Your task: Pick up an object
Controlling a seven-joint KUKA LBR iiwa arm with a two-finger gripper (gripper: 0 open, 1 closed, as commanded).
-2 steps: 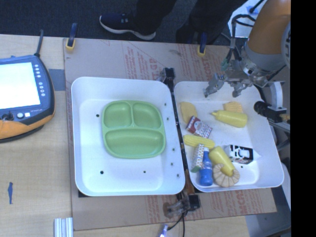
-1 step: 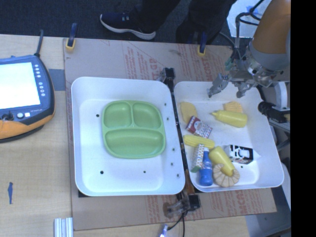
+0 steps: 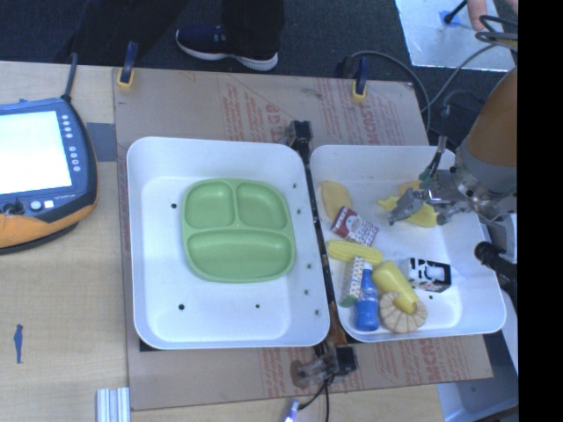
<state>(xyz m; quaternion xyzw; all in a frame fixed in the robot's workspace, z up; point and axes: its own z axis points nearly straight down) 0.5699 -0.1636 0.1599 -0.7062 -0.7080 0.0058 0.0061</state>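
Cardboard-covered bench (image 3: 264, 95) bears two white bins (image 3: 145, 236), dark carpet (image 3: 334, 16) beyond

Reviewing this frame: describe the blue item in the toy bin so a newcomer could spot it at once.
Start at the right-hand white bin, the one crowded with toys. Along its front left edge stands a small blue bottle. It lies between a yellow corn cob and a round tan waffle, and is the one blue piece among yellow neighbours.
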